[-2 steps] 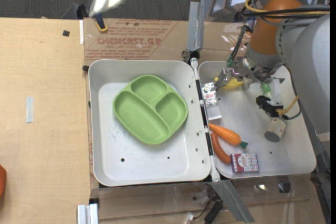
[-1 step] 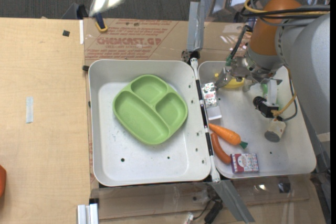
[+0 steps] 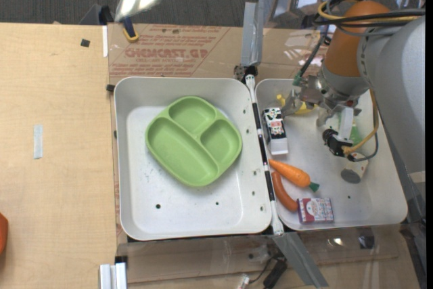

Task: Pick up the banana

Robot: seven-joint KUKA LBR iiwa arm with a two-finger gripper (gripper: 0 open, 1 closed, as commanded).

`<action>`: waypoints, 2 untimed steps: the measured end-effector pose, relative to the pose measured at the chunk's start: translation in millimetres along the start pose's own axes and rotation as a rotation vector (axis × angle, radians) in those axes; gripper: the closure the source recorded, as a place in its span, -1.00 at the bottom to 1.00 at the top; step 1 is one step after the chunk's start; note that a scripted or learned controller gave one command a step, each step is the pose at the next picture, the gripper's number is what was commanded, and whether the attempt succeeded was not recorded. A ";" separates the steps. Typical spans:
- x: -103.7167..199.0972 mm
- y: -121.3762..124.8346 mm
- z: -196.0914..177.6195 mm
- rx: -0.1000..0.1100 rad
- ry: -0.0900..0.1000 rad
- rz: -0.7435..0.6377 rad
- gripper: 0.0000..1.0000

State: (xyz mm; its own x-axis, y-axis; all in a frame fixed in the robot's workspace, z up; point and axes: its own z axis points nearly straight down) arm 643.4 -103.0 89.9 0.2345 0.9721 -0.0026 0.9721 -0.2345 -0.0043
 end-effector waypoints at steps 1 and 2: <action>4.9 -3.5 0.4 0.000 0.000 0.154 -1.00; 8.4 12.7 -0.8 -0.001 0.000 0.401 -1.00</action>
State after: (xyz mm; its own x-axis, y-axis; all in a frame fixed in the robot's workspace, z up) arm 657.7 -97.8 90.6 0.5956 0.8033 -0.0036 0.8033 -0.5956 -0.0016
